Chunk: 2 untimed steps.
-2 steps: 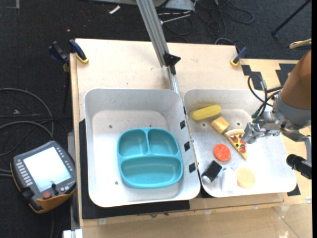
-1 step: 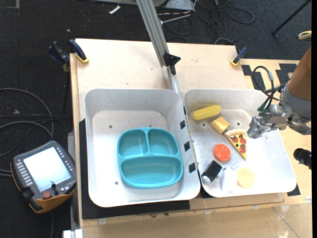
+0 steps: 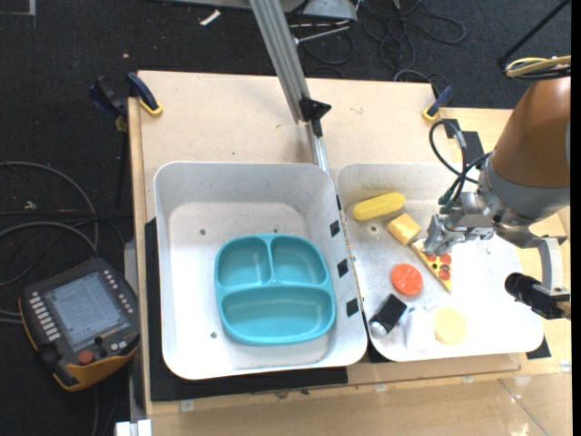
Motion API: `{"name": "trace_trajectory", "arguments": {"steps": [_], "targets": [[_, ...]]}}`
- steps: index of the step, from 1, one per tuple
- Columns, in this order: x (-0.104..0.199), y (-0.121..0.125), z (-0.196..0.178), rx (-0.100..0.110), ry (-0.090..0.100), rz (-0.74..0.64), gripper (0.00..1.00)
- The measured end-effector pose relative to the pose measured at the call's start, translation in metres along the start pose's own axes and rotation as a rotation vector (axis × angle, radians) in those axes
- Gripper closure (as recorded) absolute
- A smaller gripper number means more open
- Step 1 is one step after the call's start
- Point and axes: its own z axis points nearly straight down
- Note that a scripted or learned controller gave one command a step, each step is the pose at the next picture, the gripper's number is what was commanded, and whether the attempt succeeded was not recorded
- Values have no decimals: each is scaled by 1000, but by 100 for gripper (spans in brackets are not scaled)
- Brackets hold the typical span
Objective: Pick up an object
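In the right bin (image 3: 508,339) lie several toy foods. A yellow corn cob (image 3: 379,206) lies at the back, with a yellow wedge (image 3: 404,229) just in front of it. A pizza slice (image 3: 439,267), a red tomato (image 3: 408,280), a pale yellow disc (image 3: 450,325) and a black and silver object (image 3: 388,314) lie nearer the front. My gripper (image 3: 439,241) points down over the upper end of the pizza slice, right of the yellow wedge. Whether it touches either one is hidden by the wrist.
The left bin (image 3: 182,243) holds a teal divided plate (image 3: 272,287). A slanted metal pole (image 3: 281,48) rises from the bench behind the bins. Black clips (image 3: 344,266) sit on the wall between the two bins. A teach pendant (image 3: 80,321) lies on the floor at left.
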Motion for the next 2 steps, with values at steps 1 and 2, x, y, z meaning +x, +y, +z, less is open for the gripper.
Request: {"name": "trace_trajectory", "arguments": {"steps": [1,2], "targets": [[51,7,11,1,0,-1,100],[102,20,0,-2,0,0,100]]}}
